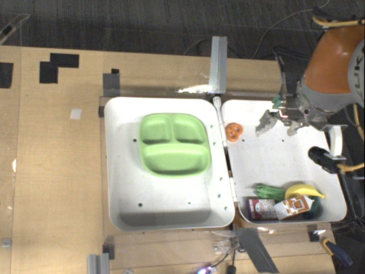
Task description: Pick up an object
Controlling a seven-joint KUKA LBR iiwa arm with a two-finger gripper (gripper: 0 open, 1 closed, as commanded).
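Observation:
My gripper (pixel 278 125) hangs over the back of the right bin (pixel 285 158), its two grey fingers spread apart with nothing between them. A small orange round object (pixel 233 131) lies to its left, near the bin's left wall. Along the bin's front edge lie a yellow banana (pixel 304 192), a green item (pixel 268 191), a dark red packet (pixel 261 208) and a small orange-and-white carton (pixel 295 206), all well below the gripper.
The left bin (pixel 122 170) holds a green divided plate (pixel 173 143). A grey post (pixel 218 64) rises behind the divider between the bins. A black part (pixel 323 158) of the arm overhangs the right bin's right side.

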